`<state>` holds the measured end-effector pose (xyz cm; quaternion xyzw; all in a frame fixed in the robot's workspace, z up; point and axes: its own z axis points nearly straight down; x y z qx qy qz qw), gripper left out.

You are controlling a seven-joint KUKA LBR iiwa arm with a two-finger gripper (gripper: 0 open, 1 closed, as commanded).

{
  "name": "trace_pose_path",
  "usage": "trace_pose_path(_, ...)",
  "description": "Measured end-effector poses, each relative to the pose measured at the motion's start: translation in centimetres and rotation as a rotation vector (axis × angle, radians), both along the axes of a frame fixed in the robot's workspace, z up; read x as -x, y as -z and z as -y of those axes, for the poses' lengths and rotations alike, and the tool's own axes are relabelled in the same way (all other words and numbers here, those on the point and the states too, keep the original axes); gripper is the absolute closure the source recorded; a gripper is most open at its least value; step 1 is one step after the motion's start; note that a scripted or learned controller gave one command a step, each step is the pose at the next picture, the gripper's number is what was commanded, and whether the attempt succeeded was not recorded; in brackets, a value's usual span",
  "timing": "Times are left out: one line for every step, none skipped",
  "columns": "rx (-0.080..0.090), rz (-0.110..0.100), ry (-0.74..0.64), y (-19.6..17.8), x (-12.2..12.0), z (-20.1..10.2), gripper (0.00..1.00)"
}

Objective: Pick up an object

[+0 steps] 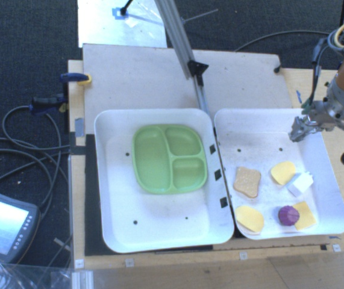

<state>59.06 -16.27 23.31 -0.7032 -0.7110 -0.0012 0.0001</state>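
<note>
No writing is legible anywhere. The metal hand [299, 129] hangs over the right bin [340, 203]; whether it is parted I cannot tell. Below lie a toast slice [247, 182], a purple ball [288, 215] and a white block [300, 183].

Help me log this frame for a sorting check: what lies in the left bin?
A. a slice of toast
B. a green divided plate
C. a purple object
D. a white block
B: the green divided plate lies in the left bin, while the toast, purple object and white block lie in the right bin.
</note>
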Motion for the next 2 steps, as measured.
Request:
trace_pose_path(0.000,0.000,0.000,0.2,-0.4,-4.9,1.00)
trace_pose_path(0.000,-0.001,0.000,1.0,-0.2,-10.3,1.00)
